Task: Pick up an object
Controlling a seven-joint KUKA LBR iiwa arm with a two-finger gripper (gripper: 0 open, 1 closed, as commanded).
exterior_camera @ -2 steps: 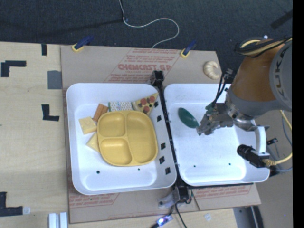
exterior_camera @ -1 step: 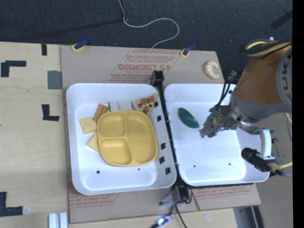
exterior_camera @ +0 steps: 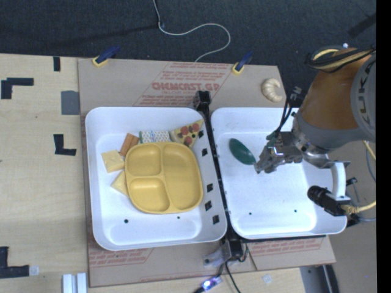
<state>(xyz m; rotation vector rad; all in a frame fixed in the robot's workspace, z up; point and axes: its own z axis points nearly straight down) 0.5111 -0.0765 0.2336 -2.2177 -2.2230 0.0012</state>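
A dark green oval object (exterior_camera: 242, 151) lies in the right bin (exterior_camera: 269, 218), near its upper left part. My gripper (exterior_camera: 267, 163) hangs just to the right of it, over the bin floor, with the grey and orange arm behind it. In the left bin (exterior_camera: 110, 224) sits a yellow divided plate (exterior_camera: 164, 177). Several small flat pieces, among them tan squares (exterior_camera: 113, 160) and a patterned slice (exterior_camera: 188, 133), lie around the plate's upper and left sides.
A black divider (exterior_camera: 211, 163) runs between the two bins. A pale shell-like object (exterior_camera: 272, 89) rests on the cardboard beyond the right bin. A white cable (exterior_camera: 195, 30) loops on the dark floor at the top. A black fitting (exterior_camera: 324, 200) sticks out at the right bin's edge.
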